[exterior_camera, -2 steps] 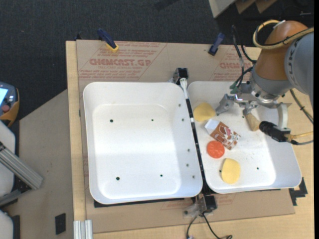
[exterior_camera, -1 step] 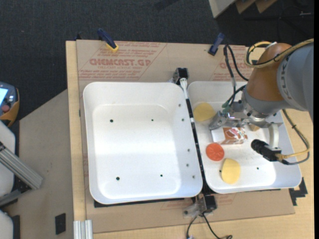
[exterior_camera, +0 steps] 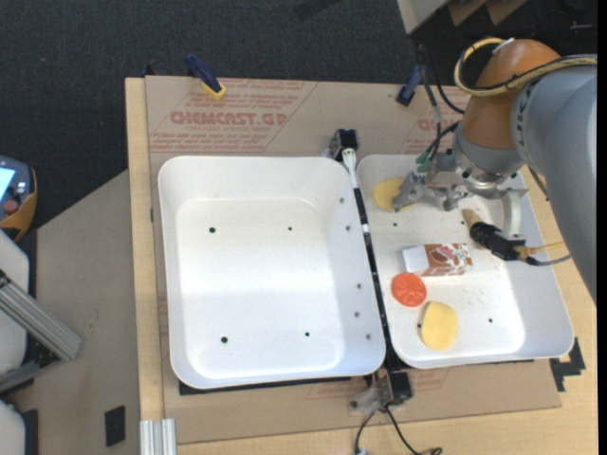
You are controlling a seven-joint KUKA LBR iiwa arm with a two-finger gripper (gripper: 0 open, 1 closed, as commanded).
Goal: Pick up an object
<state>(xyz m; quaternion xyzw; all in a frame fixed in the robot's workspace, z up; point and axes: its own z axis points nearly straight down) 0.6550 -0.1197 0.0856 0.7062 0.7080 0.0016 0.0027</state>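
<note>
The right bin (exterior_camera: pixel 541 335) holds several things. A small yellow piece (exterior_camera: pixel 384 194) lies near its far left corner. A brown and white packet (exterior_camera: pixel 438 259) sits in the middle, with a red disc (exterior_camera: pixel 409 289) just in front of it and a yellow oval (exterior_camera: pixel 438 325) nearer the front wall. My gripper (exterior_camera: pixel 429 195) hangs low over the far part of this bin, right beside the small yellow piece and behind the packet. Nothing is visibly held in it.
The left bin (exterior_camera: pixel 180 254) lies alongside, its wall meeting the right bin's along a black divider (exterior_camera: pixel 362 226). Both rest on a cardboard sheet (exterior_camera: pixel 228 112) with blue clamps at its far edge. The grey arm (exterior_camera: pixel 560 112) covers the right bin's far right corner.
</note>
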